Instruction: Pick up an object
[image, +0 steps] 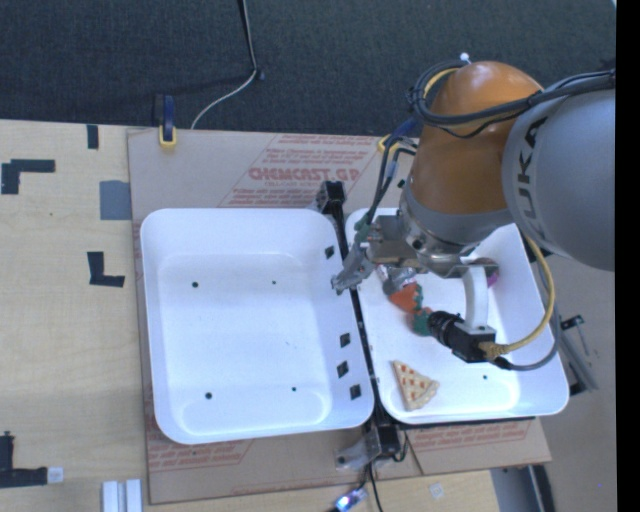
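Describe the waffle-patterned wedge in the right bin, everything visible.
The wedge is a small tan triangular piece with a reddish-brown grid on its top face and a paler edge along its lower side, like a toy waffle or pizza slice, probably plastic. It lies flat on the floor of the right bin, near the front-left corner, close to the wall shared with the left bin. Its point faces upper left. It lies apart from the red and green object under the arm.
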